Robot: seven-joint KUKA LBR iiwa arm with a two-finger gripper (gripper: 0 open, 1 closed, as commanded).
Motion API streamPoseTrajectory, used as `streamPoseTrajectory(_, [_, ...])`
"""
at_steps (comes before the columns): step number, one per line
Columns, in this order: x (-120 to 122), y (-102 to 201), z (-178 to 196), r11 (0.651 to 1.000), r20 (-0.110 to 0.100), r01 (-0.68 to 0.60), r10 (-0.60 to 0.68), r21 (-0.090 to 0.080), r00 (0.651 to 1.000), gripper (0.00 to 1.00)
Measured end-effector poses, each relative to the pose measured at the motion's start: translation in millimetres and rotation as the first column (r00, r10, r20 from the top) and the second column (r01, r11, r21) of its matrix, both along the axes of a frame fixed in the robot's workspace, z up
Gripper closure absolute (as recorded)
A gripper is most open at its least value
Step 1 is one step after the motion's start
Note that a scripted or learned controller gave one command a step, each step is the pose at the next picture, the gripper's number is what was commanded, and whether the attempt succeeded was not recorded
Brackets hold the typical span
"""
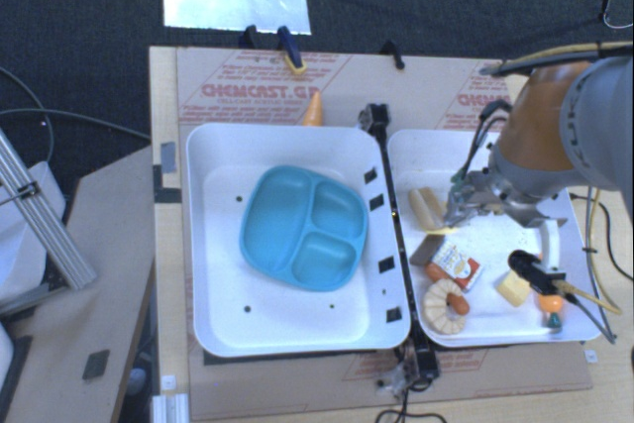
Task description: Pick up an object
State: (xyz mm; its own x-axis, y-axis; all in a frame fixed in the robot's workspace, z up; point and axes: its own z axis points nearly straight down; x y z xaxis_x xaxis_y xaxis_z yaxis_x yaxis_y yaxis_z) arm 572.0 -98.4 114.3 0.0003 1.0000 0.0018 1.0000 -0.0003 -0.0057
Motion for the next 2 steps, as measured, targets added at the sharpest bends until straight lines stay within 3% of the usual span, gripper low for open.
streamPoseTrajectory(1, [98, -28, -22, 1.0, 0.018, -0.007, 0.007, -0.005, 1.0, 1.0])
streamPoseTrajectory(2, [95, -27, -11, 1.0, 0.012, -0.008, 0.008, -0.004, 1.0, 1.0])
